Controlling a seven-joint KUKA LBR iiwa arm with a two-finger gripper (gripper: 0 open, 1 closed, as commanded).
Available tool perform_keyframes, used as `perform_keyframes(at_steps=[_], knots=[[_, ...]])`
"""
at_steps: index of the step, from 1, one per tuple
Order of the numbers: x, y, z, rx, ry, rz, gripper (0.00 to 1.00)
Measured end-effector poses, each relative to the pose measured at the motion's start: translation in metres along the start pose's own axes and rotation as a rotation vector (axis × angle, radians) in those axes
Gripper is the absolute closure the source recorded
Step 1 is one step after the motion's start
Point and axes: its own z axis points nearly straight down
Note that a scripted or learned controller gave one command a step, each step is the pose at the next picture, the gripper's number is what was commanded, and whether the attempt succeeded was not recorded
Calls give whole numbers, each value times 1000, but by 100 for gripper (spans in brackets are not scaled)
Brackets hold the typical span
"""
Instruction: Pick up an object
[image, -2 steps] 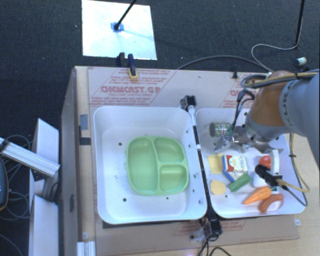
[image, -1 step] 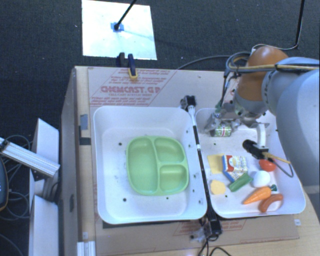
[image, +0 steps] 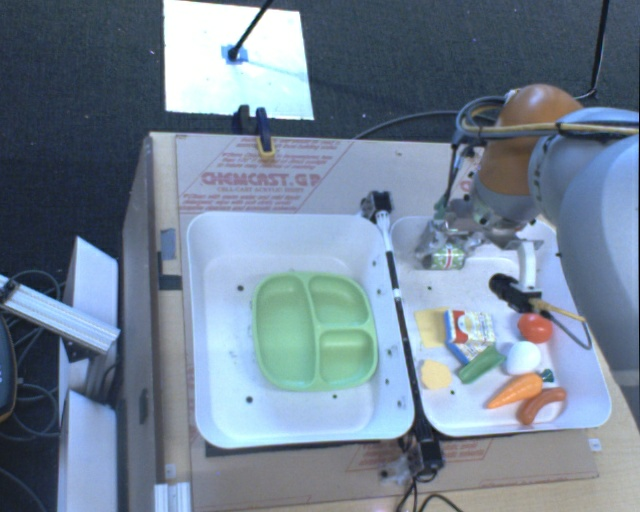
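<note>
The tool (image: 447, 243) hangs low at the far corner of the right bin (image: 596, 408), right over a small green can (image: 446, 259) lying there, though its fingers blur into the wrist, so their spread and any grip can't be told.

Dark carpet (image: 80, 100) — white sheet (image: 237, 60)
</note>
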Motion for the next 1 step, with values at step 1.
perform_keyframes(at_steps=[1], knots=[[47, -32, -87, 7, 1, 2, 100]])
